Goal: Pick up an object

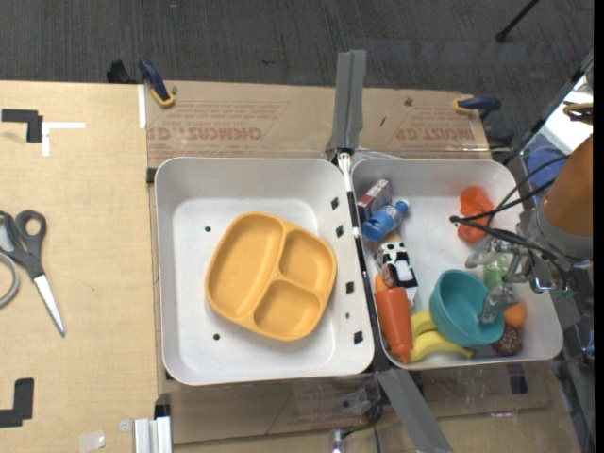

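2 white bins side by side on a cardboard-covered bench. Left bin holds a yellow 3-compartment divided plate, lying flat, roughly centred, slightly rotated.

Right bin holds the clutter: small maroon box near the top left corner, blue toy bottle just below it, black-and-white toy below that, orange carrot-like piece along the left wall, yellow banana at the bottom touching the carrot piece and tucked under the edge of a teal bowl. Orange-red piece sits near the top right. Small orange ball and a dark brown lump at the bottom right corner, just beside the bowl.

Arm comes in from the right, orange band at the frame edge, black cables looping over the bin. Gripper is low over the right rim of the teal bowl, metallic fingers pointing down at or into the bowl edge. Cannot tell whether the pincer is apart or together; nothing clearly seen between it. Bowl rests on the bin floor, not lifted.

Off-bin: scissors on the wooden table at left, 2 blue clamps at the cardboard's top edge.
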Available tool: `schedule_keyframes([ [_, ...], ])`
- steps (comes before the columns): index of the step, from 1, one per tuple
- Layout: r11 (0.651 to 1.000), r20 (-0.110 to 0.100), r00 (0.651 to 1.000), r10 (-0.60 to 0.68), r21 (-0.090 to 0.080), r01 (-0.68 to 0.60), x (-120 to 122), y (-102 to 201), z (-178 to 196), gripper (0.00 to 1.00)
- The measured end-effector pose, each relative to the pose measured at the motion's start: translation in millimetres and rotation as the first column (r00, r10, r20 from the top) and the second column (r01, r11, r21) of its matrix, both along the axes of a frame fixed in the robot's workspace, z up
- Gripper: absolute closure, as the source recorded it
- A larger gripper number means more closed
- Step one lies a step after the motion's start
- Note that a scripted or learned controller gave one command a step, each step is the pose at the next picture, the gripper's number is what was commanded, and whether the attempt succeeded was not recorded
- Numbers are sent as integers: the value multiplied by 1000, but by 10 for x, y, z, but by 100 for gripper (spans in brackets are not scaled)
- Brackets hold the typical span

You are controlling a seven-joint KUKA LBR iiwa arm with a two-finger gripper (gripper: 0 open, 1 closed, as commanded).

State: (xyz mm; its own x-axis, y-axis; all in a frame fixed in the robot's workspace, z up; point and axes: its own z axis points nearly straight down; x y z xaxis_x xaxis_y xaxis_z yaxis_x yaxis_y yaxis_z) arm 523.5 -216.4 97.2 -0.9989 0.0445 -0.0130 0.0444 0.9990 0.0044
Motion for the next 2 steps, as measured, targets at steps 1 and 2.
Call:
schedule_keyframes([
  [1, 1000, 4, 1000, 9, 7, -9, 42, 71, 114, 100],
  [2, 1000, 2, 1000, 4, 1, -4, 20, 23, 99, 0],
])
